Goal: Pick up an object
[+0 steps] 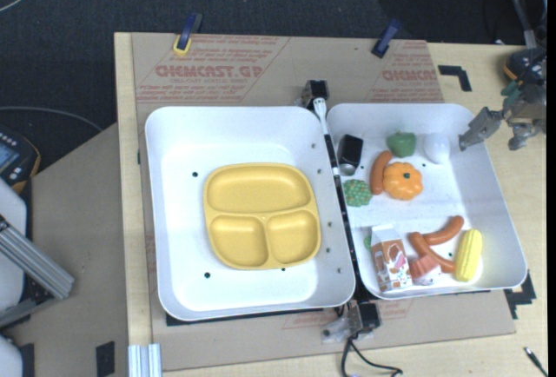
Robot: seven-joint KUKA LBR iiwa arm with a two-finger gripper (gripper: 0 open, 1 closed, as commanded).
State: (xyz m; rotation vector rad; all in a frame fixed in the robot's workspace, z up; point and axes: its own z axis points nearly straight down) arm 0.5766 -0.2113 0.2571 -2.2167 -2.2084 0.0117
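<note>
The right bin (499, 193) holds several toy foods. There is an orange pumpkin (403, 181) with an orange carrot piece (380, 171) beside it, a green pepper (401, 142), a knobbly green piece (357, 192), a black block (350, 149) and a small white item (436, 147). Nearer the front lie red sausages (437, 233), a yellow corn cob (469, 254) and a small printed carton (391, 261). My gripper (499, 134) hangs over the bin's far right corner. It is open, with nothing between its fingers, and stands apart from all the items.
The left bin (174, 193) carries a yellow divided plate (261, 214). Both bins rest on a cardboard sheet (261, 67) held by clamps (185, 35) at the back. Cables and a connector (360, 319) sit at the front edge.
</note>
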